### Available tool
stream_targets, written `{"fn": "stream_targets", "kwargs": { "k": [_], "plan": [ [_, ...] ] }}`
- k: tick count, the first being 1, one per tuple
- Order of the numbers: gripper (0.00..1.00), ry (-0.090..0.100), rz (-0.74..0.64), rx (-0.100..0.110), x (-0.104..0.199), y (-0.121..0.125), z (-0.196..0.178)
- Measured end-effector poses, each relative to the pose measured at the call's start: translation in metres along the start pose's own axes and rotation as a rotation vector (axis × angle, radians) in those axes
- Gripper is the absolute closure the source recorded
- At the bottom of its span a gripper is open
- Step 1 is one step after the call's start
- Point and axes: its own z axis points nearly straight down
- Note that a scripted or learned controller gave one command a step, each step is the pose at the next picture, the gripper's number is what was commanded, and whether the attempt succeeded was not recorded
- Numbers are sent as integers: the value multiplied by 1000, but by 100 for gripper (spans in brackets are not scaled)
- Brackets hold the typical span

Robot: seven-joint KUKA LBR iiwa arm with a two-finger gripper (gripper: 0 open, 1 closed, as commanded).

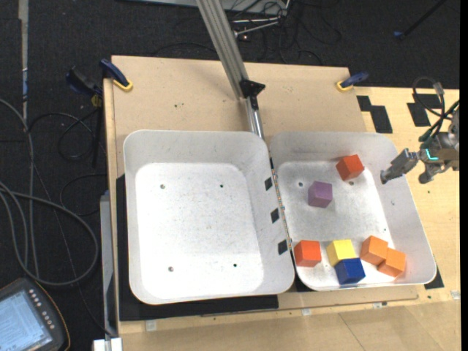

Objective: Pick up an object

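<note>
Hovering at right edge of frame: gripper (pixel 409 164), beside right bin (pixel 409 207), nothing held, finger spread unclear | nearest: orange block (pixel 350 167), upper right of bin | risk: clipping bin wall, nudging block away

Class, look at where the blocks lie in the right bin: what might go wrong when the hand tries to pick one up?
The yellow block touches the blue block, so the hand might knock or catch both. The two orange blocks sit close to the right bin's wall, leaving little room. The purple block stands apart, likely safer.
</note>
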Motion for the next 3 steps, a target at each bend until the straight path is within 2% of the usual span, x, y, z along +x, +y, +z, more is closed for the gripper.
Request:
{"fn": "stream_targets", "kwargs": {
  "k": [3],
  "plan": [
    [0,1,3,5,20,2,169]
  ]
}}
